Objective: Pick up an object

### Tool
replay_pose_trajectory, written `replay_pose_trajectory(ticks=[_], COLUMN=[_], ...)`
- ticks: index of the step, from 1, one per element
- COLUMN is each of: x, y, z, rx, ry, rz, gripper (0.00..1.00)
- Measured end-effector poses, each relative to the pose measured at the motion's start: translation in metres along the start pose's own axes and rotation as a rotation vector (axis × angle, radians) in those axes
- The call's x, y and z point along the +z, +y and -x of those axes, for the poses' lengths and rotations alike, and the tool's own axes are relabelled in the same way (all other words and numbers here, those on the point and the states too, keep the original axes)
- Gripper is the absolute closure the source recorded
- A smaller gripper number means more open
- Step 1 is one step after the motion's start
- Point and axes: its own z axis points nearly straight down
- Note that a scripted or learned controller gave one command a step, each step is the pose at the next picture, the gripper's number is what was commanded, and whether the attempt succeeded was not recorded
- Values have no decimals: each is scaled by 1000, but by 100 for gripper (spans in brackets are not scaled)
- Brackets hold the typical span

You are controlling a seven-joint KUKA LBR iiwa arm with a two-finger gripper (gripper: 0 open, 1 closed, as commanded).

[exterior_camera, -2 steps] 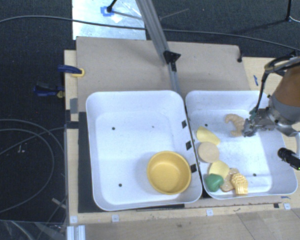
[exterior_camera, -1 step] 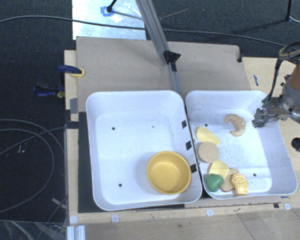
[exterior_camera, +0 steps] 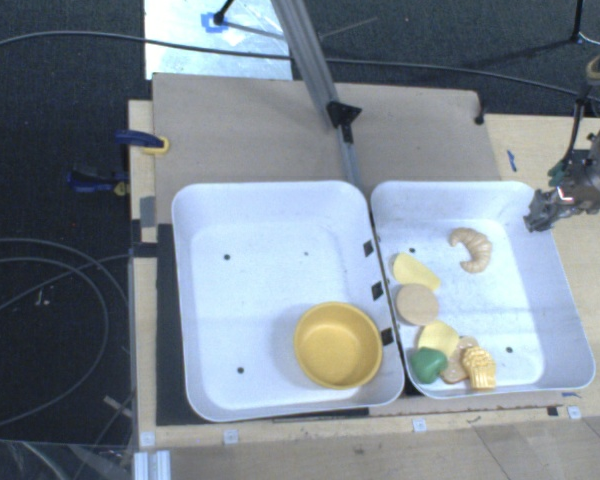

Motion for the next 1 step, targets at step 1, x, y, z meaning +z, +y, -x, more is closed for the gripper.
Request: replay_pose_trajectory(ticks=[1], x=[-52], y=[2], z=[1], rx=[-1], ry=[0], rz=[0], gripper=[100])
